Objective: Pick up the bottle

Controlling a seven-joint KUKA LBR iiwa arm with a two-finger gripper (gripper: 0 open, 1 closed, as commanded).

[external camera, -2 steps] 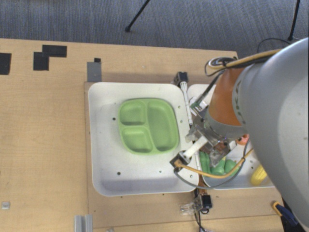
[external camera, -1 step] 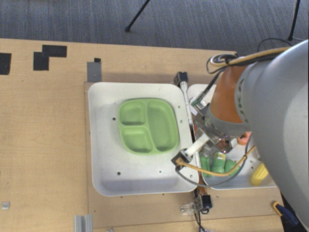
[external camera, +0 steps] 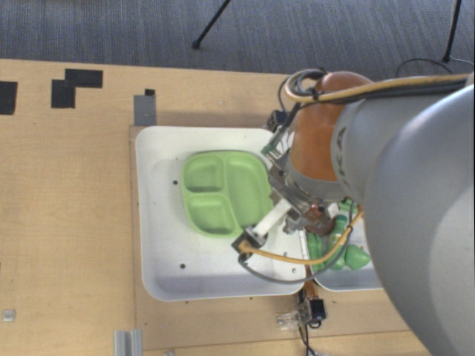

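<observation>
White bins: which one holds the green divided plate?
The bin on the view's left; the plate lies in it. The other bin sits largely under the arm.

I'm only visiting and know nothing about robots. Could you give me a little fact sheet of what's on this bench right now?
arm: grey with an orange band, reaching in from the right over the line where the two bins meet
gripper: low, just above the green thing
left bin: white and shallow, holds the plate
plate: green, three compartments, lying flat
right bin: mostly hidden under the arm
green thing: in the right bin, partly hidden; possibly the bottle, cannot tell
held: nothing seen in the gripper
</observation>
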